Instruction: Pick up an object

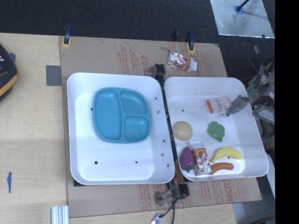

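Note:
My gripper reaches in from the right edge over the right bin, its tip just right of an orange and white packet. Nothing shows in its grasp. Below it in the same bin lie a green leafy toy and a tan round bun. Along the front are purple grapes, a small printed carton, a banana and an orange sausage.
The left bin holds a blue divided plate. A small wrapped packet lies on the cardboard behind the bins. Blue clamps grip the cardboard's far edge. A yellow and black device sits at the far left.

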